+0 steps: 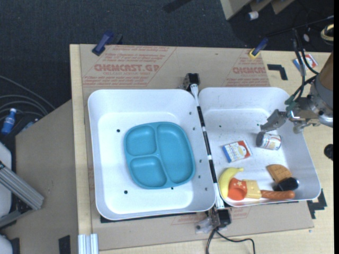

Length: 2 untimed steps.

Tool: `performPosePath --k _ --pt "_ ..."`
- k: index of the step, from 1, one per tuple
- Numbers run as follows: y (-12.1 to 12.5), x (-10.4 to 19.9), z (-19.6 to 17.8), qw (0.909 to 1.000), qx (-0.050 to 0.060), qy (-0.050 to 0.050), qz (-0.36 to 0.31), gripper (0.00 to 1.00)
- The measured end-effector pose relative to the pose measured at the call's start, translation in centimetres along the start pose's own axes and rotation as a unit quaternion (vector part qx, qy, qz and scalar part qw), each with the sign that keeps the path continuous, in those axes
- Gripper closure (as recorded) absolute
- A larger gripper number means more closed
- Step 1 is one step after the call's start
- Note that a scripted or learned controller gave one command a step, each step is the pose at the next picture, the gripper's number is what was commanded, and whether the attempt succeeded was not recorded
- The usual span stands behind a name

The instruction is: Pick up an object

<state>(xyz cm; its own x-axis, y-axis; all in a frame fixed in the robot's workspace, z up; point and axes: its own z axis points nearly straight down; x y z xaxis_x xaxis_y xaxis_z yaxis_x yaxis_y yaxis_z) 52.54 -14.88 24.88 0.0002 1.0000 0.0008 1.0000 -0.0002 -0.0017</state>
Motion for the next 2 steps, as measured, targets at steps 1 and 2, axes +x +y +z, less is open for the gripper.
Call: performPosePath --k 1,2 --pt "4.6 1.3 13.6 1.0 -0.008 -0.003 -0.001 0.0" --pt "11.8 5.1 16.4 1.0 -0.001 0.0 -0.001 0.0"
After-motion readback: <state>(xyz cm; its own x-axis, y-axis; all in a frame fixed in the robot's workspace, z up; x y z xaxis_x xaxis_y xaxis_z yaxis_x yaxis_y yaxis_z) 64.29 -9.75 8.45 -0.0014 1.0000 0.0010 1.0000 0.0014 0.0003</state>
